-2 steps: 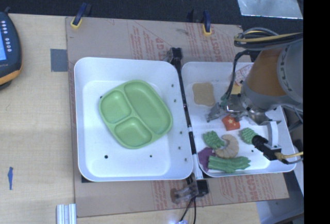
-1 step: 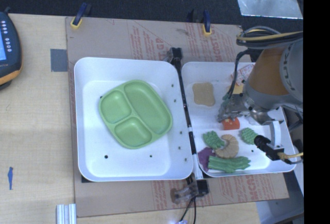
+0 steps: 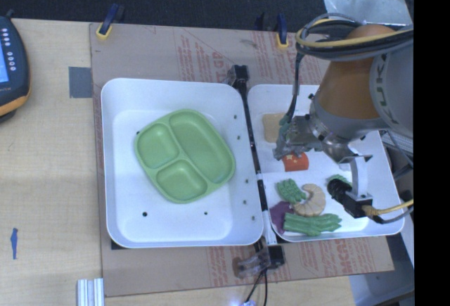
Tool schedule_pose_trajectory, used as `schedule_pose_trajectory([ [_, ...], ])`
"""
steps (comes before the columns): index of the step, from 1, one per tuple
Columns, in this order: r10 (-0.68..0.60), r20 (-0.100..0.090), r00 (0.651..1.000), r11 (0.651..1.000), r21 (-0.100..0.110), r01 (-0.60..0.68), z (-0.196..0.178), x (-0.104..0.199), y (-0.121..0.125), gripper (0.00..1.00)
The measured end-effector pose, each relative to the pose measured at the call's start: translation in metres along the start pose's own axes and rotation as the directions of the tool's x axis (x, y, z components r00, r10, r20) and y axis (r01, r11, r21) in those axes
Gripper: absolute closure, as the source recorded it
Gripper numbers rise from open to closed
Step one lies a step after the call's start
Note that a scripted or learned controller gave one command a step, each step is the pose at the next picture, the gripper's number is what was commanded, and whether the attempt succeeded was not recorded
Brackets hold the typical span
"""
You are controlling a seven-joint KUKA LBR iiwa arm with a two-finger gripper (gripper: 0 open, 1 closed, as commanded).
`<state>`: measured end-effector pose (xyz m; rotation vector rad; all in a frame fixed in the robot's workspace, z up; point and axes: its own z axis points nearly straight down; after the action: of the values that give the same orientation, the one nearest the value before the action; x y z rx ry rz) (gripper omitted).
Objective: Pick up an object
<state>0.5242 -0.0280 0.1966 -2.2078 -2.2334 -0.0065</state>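
Note:
My gripper [image 3: 287,145] reaches down into the right bin [image 3: 380,157], near its left wall. It sits directly above a small red-orange block [image 3: 298,162] and just right of a tan flat piece [image 3: 270,127], which it partly covers. Toward the bin's front lie a green leafy toy [image 3: 288,190], a tan croissant-shaped toy [image 3: 311,200], a long green pod [image 3: 313,224] and a purple piece [image 3: 279,212]. The arm's grey wrist and orange band hide the bin's back right part.
The left bin [image 3: 119,157] holds a green divided plate [image 3: 184,155]. A black cable and connector [image 3: 348,198] hang off the arm over the right bin's front right. A ridge between the bins [image 3: 252,157] stands close to the gripper's left.

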Motion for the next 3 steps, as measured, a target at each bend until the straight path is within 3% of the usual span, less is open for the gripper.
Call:
schedule_pose_trajectory([
  [1,0.004,0.002,1.000,1.000,0.000,-0.004,-0.055,0.025,-0.001,1.00],
  [2,0.000,0.002,1.000,1.000,0.001,0.000,-0.069,0.097,0.030,1.00],
  [3,0.017,0.006,1.000,1.000,0.010,-0.017,-0.060,0.003,-0.001,1.00],
])
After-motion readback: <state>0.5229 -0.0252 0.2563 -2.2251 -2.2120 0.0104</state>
